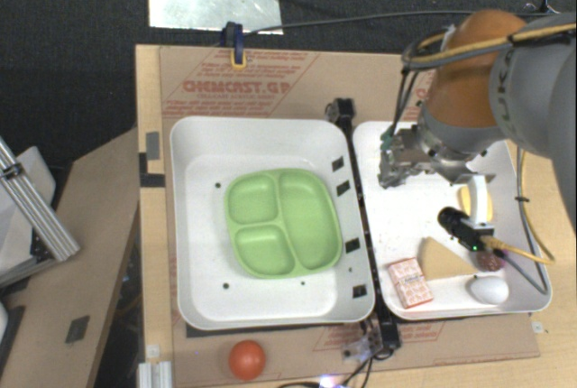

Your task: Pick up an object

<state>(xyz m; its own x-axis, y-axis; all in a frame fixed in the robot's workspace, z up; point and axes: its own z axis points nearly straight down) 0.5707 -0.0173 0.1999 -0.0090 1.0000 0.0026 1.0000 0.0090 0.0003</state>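
Reaching into R bin (406,224), gripper (393,171) sits at its back-left, open or closed unclear; wedge (442,260), box (410,281) lie near front.

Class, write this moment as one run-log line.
gripper: over right bin | right bin: tan wedge, red box, white ball | left bin: green tray

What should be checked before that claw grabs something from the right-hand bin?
1. Things to grab in the right bin: ok; tan wedge, red-and-white box, white egg at its front.
2. Claw over that bin: ok.
3. Claw above an object: not ok; it hangs near the back.
4. Room around the wedge: cannot tell; box and egg sit close.
5. Green plate out of the way: ok; left bin.
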